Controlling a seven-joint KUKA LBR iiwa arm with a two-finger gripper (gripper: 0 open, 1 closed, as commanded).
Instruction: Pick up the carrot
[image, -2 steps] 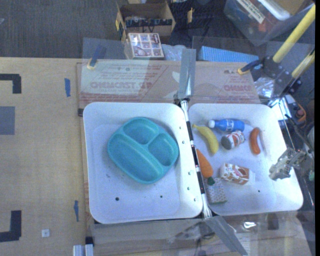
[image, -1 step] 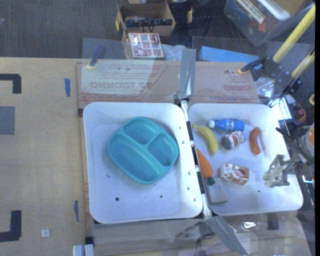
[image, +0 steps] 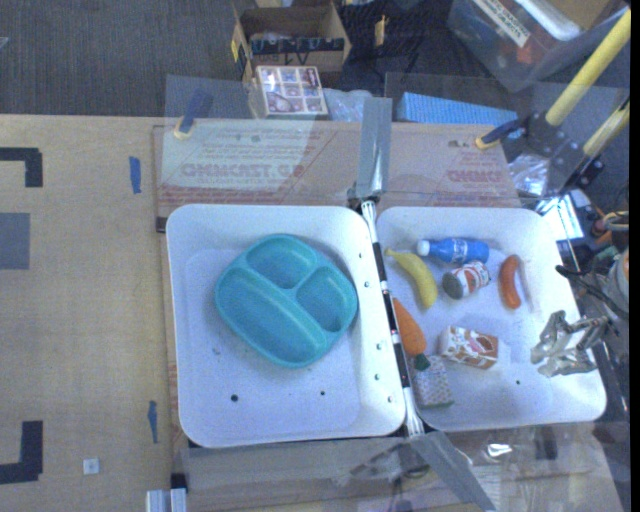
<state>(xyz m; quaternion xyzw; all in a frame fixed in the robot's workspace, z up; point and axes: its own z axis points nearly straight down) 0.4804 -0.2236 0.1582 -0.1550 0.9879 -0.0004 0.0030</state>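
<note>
The carrot (image: 408, 328) is seen lying against the left wall of the right bin (image: 575, 400), while the gripper (image: 566, 343) is held near that bin's right edge, fingers apart and empty, apparently before any approach.

You have a wooden bench (image: 80, 330) carrying two white bins side by side: the left bin (image: 200, 400) and the right bin (image: 520, 400), touching along their inner edges. Cardboard (image: 260, 165) lies flat just behind them. Blue tape (image: 135, 175) and black marks (image: 25, 165) sit on the bench's left part.
</note>
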